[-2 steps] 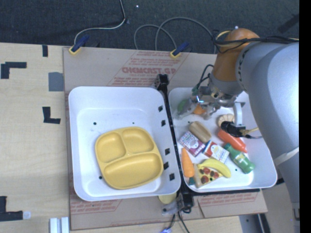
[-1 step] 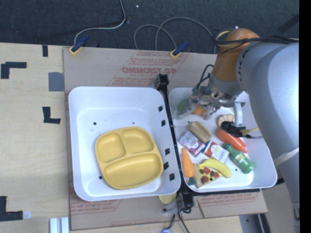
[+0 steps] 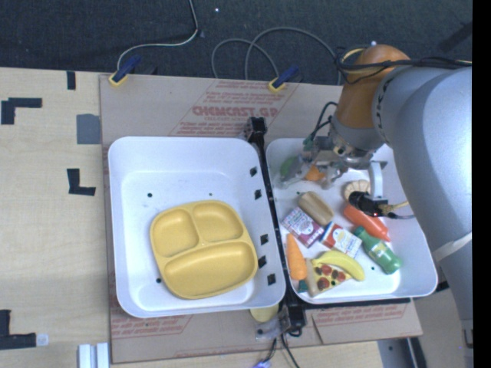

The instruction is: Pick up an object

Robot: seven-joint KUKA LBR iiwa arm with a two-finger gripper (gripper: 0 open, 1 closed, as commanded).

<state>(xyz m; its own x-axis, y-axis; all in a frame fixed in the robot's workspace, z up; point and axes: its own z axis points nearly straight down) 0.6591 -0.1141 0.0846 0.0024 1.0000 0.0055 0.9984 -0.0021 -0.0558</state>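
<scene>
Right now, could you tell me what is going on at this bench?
The grey arm's gripper is down in the far end of the right white bin, over a pile of small toy foods such as a yellow banana and an orange carrot. The yellow divided plate lies in the left white bin.

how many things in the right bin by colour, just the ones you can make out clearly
Orange: 2, the carrot and the chili-like piece
Yellow: 1, the banana
Green: 1, the bottle
Tan: 1, the block
Total: 5

Small pieces under the gripper and the printed packets are too mixed to sort.
</scene>
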